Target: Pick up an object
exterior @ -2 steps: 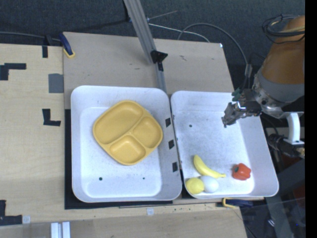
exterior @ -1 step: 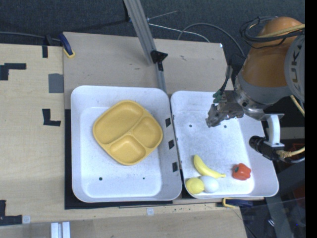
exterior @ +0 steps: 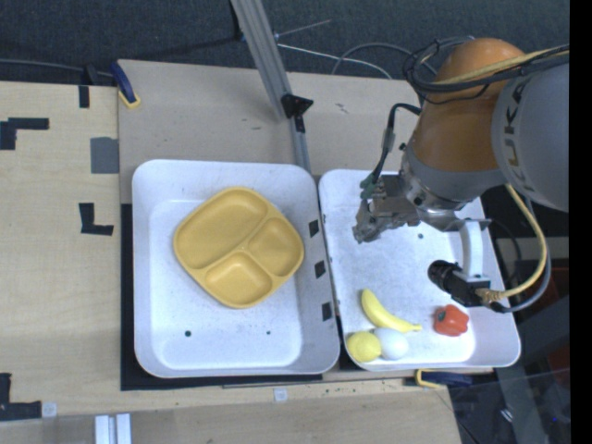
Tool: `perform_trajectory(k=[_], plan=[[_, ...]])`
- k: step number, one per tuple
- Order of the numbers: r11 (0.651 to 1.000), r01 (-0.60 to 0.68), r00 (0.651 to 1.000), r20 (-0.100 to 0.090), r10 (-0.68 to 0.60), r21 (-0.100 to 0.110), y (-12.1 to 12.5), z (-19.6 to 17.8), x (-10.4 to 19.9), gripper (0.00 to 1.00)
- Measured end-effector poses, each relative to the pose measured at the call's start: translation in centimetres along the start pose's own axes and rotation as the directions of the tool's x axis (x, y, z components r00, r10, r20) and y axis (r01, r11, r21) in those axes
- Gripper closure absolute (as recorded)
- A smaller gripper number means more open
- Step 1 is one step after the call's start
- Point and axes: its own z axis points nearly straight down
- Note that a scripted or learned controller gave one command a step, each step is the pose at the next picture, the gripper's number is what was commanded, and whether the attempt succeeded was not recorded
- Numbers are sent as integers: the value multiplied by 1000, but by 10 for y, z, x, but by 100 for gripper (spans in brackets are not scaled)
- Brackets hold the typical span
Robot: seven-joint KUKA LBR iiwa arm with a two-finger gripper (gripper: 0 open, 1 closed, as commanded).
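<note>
above the right bin [exterior: 344, 248] | my claw [exterior: 370, 222] hangs, grip state i cannot tell | banana [exterior: 386, 313] lies nearer the bin's front edge than the claw, long axis slanting toward the red pepper [exterior: 450, 320] | i'd drop there next

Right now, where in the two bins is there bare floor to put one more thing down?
Left bin: a strip below the yellow divided plate. Right bin: the middle, between the tool and the banana. Crowded: its near edge, with banana, lemon, white ball, red pepper.
</note>
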Motion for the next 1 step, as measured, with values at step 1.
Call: perform_trajectory(k=[1], plan=[[1000,1,1000,0,-1,1,1,12,58,100]])
